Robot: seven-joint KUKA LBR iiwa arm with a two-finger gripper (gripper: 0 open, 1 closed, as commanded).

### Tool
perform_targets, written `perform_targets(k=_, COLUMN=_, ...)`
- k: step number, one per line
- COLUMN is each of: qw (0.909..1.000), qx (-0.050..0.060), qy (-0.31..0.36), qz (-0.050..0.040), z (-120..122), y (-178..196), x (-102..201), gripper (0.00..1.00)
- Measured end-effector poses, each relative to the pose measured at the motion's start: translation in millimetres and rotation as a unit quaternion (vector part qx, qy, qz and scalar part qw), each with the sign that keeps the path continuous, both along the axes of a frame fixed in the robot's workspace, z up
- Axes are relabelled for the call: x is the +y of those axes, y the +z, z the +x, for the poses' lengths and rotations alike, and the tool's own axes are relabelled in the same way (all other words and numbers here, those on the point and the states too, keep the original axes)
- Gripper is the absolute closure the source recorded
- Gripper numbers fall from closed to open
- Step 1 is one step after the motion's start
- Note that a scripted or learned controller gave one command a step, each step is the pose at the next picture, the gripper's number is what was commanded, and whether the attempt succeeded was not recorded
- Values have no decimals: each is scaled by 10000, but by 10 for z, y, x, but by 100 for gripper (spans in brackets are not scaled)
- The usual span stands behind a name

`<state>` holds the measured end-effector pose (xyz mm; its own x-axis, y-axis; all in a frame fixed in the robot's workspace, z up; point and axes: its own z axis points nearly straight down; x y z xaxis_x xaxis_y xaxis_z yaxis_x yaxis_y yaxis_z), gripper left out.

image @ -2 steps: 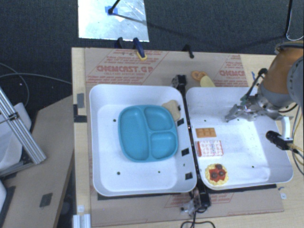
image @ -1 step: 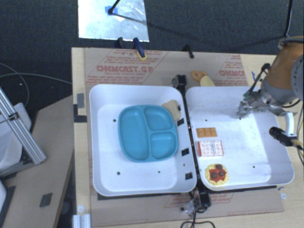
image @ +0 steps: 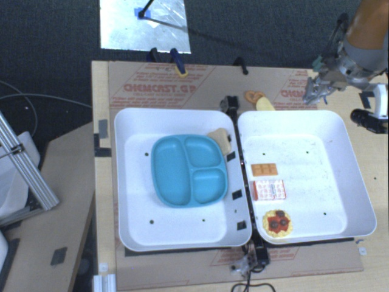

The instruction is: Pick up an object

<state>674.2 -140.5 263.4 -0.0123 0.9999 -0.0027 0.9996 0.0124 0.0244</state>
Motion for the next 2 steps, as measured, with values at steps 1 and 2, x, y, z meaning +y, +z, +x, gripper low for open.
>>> perform_targets(k=1, qw=9999, qx=134, qy=-54, qz=25, z=-1151, y=-11, x=413, gripper=100)
perform_targets(k=2, qw=9999, qx=155, qy=-19, qz=27, z=-1013, y=-839, x=912, gripper=100)
